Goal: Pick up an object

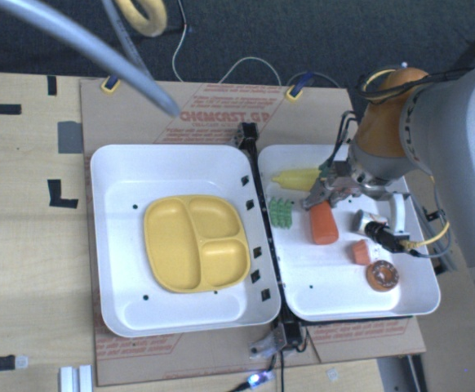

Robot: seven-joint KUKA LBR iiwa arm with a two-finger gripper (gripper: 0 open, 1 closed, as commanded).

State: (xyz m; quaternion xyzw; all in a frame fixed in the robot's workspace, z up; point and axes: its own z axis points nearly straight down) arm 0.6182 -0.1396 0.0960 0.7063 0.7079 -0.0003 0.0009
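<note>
The arm point(433, 129) is reaching in from the right, grey with an orange band, leaning over the right bin point(421, 300). The left bin point(115, 211) is sitting beside it, the two touching along a black clipped seam in the middle. Both are resting on a cardboard sheet point(213, 109) on the bench.

A yellow tray point(195, 242) with three compartments is lying in the left bin, roughly centred (nothing visible in its sections).

The gripper point(326, 193) is hanging low in the upper left part of the right bin, its tip right at the top end of the carrot point(323, 224). Whether it is released or clenched cannot be told; the tip is too dark and cluttered.

The carrot is lying lengthwise just below the gripper. A corn cob point(296, 179) is lying just left of the gripper, near the bin's top wall. A green piece point(280, 212) is sitting below the corn, close to the seam. A donut point(382, 275) is lying lower right, with a small orange block point(361, 251) just above it.
</note>
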